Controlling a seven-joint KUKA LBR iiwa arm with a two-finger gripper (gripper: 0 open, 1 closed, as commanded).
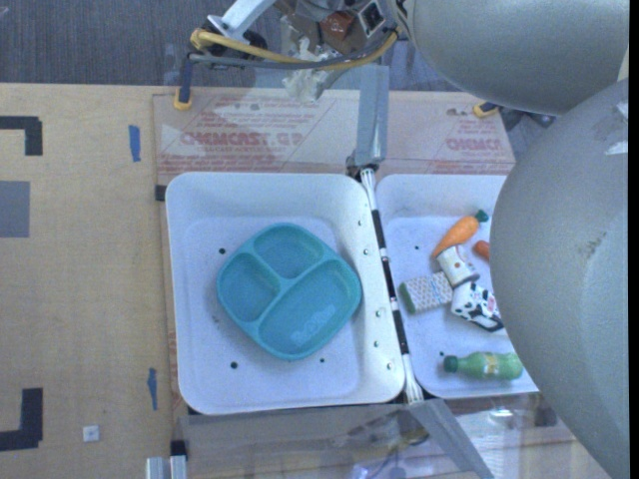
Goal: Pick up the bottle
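Lying on its side, the green bottle (485, 365) rests near the right bin's (424, 367) front edge. The gripper (305, 80) hangs well apart beyond both bins; whether its jaws are released or clenched cannot be told.

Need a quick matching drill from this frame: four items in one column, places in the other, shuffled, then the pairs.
Items:
1. bottle
2. carrot
3. divided plate
4. gripper

Places:
A. middle of the left bin
B. above the bench, beyond the far edge of the bins
C. near edge of the right bin, lying on its side
D. far part of the right bin

Pairs: 1-C, 2-D, 3-A, 4-B
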